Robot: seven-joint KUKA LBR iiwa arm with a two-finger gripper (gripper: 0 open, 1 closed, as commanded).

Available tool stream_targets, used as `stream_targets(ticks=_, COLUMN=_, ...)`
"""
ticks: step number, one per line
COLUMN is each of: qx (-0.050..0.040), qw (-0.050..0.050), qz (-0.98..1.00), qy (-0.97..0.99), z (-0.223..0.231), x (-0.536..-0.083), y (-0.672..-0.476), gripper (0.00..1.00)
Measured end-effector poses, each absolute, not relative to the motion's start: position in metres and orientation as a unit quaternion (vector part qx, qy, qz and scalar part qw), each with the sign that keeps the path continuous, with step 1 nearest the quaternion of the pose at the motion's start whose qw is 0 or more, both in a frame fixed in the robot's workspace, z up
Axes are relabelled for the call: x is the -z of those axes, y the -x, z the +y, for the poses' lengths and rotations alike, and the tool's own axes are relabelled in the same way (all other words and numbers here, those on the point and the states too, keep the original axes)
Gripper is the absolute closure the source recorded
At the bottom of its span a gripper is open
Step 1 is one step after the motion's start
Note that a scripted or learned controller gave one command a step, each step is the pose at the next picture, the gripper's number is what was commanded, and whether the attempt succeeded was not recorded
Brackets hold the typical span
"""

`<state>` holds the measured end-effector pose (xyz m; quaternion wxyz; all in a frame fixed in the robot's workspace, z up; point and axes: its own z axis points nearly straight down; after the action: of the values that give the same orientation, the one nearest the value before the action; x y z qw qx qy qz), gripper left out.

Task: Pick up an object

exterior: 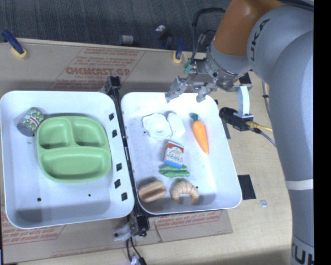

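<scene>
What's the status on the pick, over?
Hand open, above right bin's far rim, holding nothing. Carrot nearest, untouched. White cup beside it; nothing blocking.

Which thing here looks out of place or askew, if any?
The small can lies on its side, wedged between the green divided plate and the left bin's wall. Nothing looks spilled or broken.

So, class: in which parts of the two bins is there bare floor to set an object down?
Left bin: bare along the front, below the green tray. Right bin: bare on the left, beside the carton. Crowded: bread roll, croissant, carrot.
</scene>
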<state>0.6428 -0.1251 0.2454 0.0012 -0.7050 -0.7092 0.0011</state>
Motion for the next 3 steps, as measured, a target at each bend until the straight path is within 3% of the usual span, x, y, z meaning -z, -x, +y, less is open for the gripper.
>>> stream_targets(ticks=1, qx=-0.0012, qw=0.001, qz=-0.709, qy=0.705, z=-0.107, x=-0.109, y=-0.572, gripper=0.00)
stream_targets(ticks=2, qx=0.0040, qw=-0.008, qz=-0.710, qy=0.704, z=-0.109, x=-0.097, y=-0.517, gripper=0.00)
stream_targets(ticks=3, qx=0.0035, qw=-0.011, qz=-0.711, qy=0.703, z=-0.111, x=-0.108, y=-0.518, gripper=1.00)
